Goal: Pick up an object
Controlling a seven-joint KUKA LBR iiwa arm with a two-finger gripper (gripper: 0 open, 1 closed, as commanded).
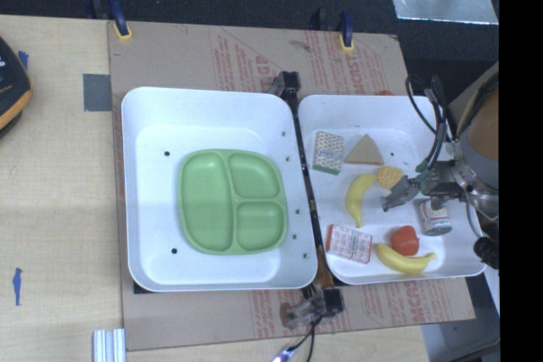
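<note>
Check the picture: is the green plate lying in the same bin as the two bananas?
No. The green plate lies in the left bin; both bananas lie in the right bin.

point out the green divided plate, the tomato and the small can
green divided plate (231,201): camera view, on the ridge where its compartments meet
tomato (405,240): camera view, middle of its red top
small can (436,220): camera view, on its side wall

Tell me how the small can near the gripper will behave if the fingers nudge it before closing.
The can looks round-sided and appears tipped over, so it would probably roll toward the bin wall. Its smooth metal likely slips in a shallow pinch. The gripper sits just beside it, so a glancing touch seems likely.
</note>
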